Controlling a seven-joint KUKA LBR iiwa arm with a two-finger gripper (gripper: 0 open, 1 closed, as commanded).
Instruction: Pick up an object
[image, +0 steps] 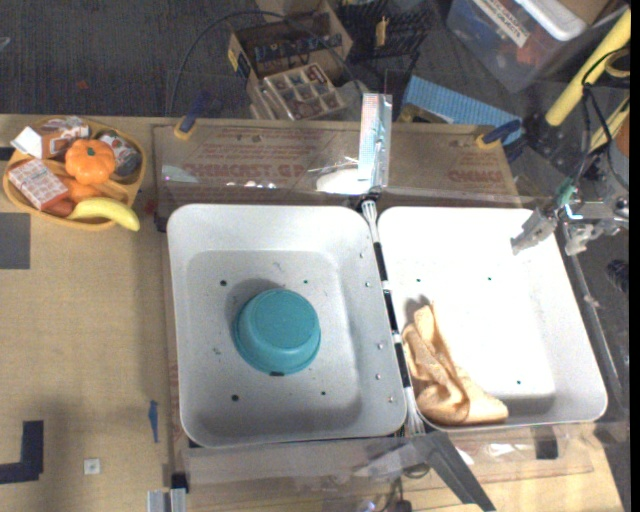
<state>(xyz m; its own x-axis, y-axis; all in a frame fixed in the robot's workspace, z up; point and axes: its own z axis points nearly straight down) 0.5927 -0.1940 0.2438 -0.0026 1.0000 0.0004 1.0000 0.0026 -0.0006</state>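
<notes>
White bins (200, 240) on wooden bench (80, 330) | clutter behind | fingers (530, 235) state unclear

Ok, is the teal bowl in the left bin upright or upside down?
Upside down. The teal bowl shows a flat round base on top with sides flaring outward beneath it, and no hollow interior is visible. It sits near the middle of the left bin.

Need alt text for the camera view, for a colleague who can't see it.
The gripper hovers over the right bin's upper right edge. A crumpled tan cloth lies in that bin's lower left corner, and an upside-down teal bowl sits in the left bin.
</notes>
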